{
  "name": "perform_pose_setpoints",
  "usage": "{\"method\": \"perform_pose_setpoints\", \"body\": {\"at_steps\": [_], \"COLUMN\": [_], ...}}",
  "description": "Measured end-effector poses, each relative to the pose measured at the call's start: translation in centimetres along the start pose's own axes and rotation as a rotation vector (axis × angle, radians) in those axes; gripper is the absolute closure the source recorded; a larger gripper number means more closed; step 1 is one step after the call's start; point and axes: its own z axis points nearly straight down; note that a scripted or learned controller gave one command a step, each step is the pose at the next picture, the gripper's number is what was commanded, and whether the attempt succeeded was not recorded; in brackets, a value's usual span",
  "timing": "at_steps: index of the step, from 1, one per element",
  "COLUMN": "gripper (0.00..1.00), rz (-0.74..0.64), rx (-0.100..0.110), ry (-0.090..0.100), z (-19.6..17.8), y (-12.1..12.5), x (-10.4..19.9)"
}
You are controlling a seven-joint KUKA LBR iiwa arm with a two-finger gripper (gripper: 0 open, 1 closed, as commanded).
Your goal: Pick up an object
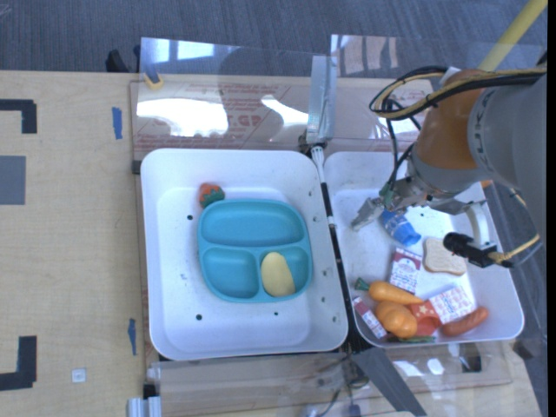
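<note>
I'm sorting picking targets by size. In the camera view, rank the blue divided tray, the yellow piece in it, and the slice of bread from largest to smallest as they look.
1. blue divided tray, by far the largest.
2 and 3. yellow piece and slice of bread look about alike; I won't rank them.

**Two bins, one arm: contents**

Left bin (165, 259): blue tray (234, 272) with three compartments, a yellow lemon (277, 274) in the lower right one; a small red-and-green item (210, 193) just beside the tray's upper left corner.

Right bin (508, 311): claw (372, 213) low over the upper left part, next to a blue bottle (401, 230); toast (444, 258); cartons (406, 271); carrot (393, 293); orange (399, 321); sausage (465, 321).

Worktop (61, 259): wood.
</note>
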Motion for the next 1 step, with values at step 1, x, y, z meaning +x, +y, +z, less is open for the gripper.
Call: {"method": "perform_pose_setpoints", "body": {"at_steps": [1], "gripper": [1.00], "rz": [-0.002], "rx": [-0.006], "ry": [-0.003], "z": [-1.26], "y": [0.21], "x": [-0.03]}}
